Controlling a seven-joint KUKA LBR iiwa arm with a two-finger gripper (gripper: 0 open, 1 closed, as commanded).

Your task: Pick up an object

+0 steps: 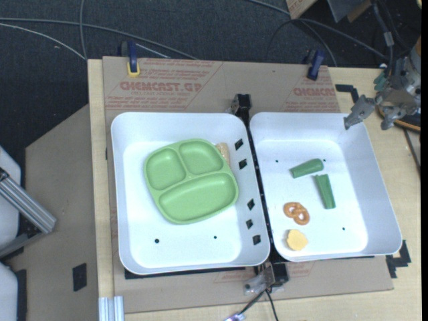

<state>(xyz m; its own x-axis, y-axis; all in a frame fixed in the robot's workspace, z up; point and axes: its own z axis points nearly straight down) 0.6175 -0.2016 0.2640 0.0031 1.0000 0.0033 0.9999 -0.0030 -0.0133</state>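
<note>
Gripper (pixel 364 112) over right bin's (pixel 374 206) far corner (open or closed: cannot tell); descending there risks striking the rim, missing the green sticks (pixel 325 190).

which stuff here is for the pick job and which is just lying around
For the job: gripper; two green pieces, pretzel and yellow piece in the right bin.
Lying about: green divided plate, left bin, blue clamps, cables.

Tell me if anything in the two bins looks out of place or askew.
Mostly tidy. The green divided plate sits askew in the left bin, and a small tan item is wedged at its upper right edge, partly hidden.
</note>
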